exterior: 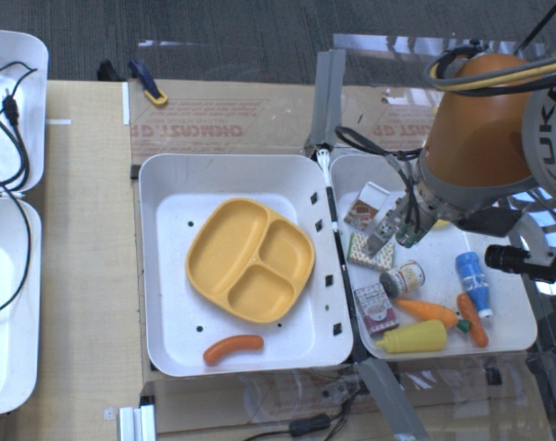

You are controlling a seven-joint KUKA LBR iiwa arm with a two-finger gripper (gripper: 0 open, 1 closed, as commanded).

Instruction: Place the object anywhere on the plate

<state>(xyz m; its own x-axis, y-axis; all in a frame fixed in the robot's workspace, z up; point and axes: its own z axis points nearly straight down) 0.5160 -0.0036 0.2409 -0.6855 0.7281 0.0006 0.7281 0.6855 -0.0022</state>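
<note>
A yellow three-compartment plate (pixel 250 260) lies in the middle of the left bin (pixel 151 246), with nothing on it. An orange-red sausage (pixel 233 345) lies on the bin floor in front of the plate, apart from it. My gripper (pixel 394 243) hangs over the left part of the right bin (pixel 527 331), above a patterned packet (pixel 369 251) and next to a brown snack packet (pixel 361 214). Its fingers stand apart, and I see nothing between them.
The right bin also holds a small jar (pixel 404 278), a red and white packet (pixel 377 306), a carrot (pixel 429 312), a yellow toy vegetable (pixel 414 338), a blue bottle (pixel 472 283) and a second carrot (pixel 473 322). A ridge (pixel 337 255) divides the bins.
</note>
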